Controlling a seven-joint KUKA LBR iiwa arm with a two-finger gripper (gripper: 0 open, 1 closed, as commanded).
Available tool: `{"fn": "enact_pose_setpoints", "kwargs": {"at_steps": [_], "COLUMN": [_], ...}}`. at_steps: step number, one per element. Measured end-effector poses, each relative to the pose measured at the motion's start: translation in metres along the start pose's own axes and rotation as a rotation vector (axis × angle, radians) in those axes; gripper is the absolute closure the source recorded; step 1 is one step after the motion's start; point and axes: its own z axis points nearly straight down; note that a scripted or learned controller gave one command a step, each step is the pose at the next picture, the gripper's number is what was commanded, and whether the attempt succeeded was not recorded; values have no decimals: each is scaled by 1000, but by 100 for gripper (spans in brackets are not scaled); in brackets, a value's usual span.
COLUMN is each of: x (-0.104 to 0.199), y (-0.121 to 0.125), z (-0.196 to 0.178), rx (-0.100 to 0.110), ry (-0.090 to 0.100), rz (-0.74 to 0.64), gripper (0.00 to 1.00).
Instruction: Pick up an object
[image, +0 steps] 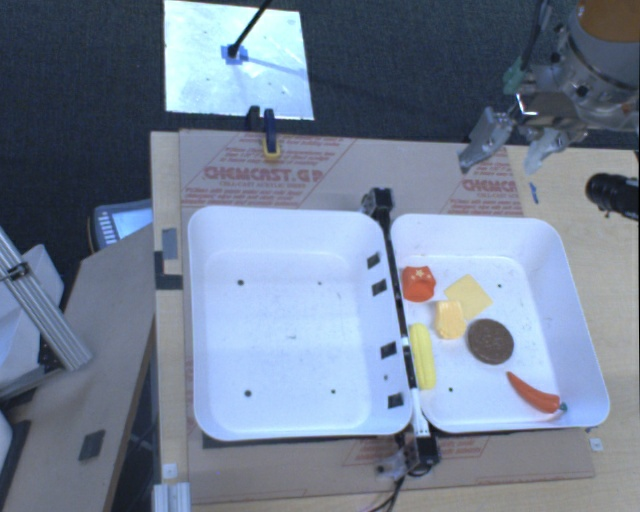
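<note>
**Q.** Camera view: where does the tool stand, and in what state?

**A.** The tool (513, 137) hangs above the far rim of the right bin (575, 290), over the cardboard sheet (330, 165) and clear of the bin's floor. Its two fingers are spread apart with nothing between them. This reads as a raised position before a descent, so the pick is judged not yet begun.

**Q.** Where are the things to pick?

**A.** All lie in the right bin, gathered toward the wall it shares with the left bin (290, 225). A red tomato-like piece (418, 283) sits nearest that wall on the far side. A yellow corn cob (423, 357) lies along the wall, nearer the camera. A yellow wedge (467, 296) and a paler yellow block (450, 320) lie just beside the tomato piece. A brown disc (491, 341) is next to the block, and a red chili (533, 393) rests near the bin's near right corner. The disc and chili have open floor on some sides, probably making them easier picks than the corn against the wall.

**Q.** And the surface and room?

**A.** Both bins rest on the cardboard sheet covering the worktop (165, 330). Black clips (380, 288) join the bins. Beyond them the floor is dark carpet (80, 100) with a shiny square plate (238, 60).
</note>
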Motion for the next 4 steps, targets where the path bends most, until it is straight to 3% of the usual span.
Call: {"fn": "enact_pose_setpoints", "kwargs": {"at_steps": [1, 2, 4], "x": [83, 78, 78], "y": [-14, -13, -12], "z": [-82, -88, -111], "rx": [0, 6, 1], "ry": [3, -1, 0], "rz": [-3, 3, -6], "gripper": [0, 100, 100]}}
